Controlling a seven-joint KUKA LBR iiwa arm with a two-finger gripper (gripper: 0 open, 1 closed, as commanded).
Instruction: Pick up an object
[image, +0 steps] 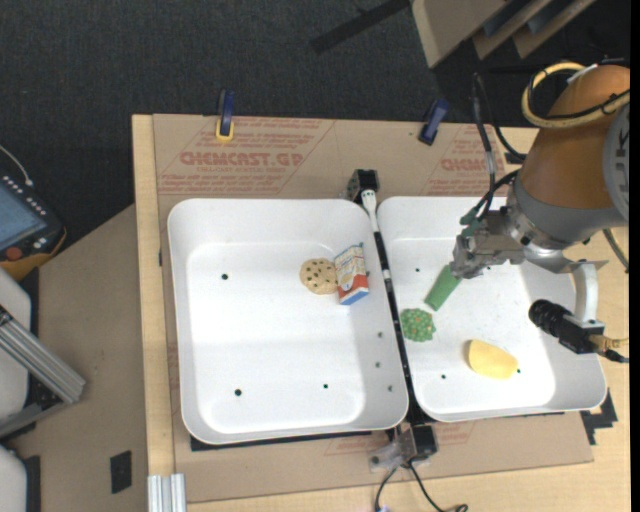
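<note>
Presently, the gripper (470, 262) is hovering over the right bin (560, 400), near its left wall, pinching the upper end of a green cylinder (441, 290), which is hanging aslant, probably because it is gripped off-centre.

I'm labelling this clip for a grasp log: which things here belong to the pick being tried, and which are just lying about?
In the pick:
gripper, low over the right bin
green stick, just under the gripper

Lying about:
green broccoli-like piece, right bin
yellow piece, right bin
cookie, left bin
small carton, beside the cookie
</note>
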